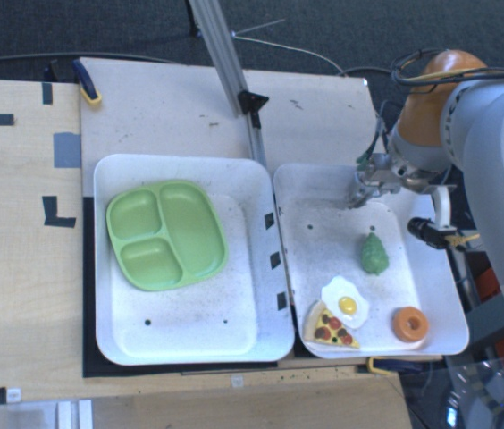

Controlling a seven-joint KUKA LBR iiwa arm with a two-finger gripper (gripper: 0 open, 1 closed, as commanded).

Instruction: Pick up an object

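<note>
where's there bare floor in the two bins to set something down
Left bin: a wide bare strip along the near edge below the green divided plate, plus a narrower one to the plate's right. Right bin: the far-left part is bare, between the dividing wall, the gripper and the green lump. Crowded: its near end, with fried egg, pizza slice and orange ring.

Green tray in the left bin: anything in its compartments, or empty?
Empty. The green tray lies flat in the left bin, and all three compartments show bare green.
</note>
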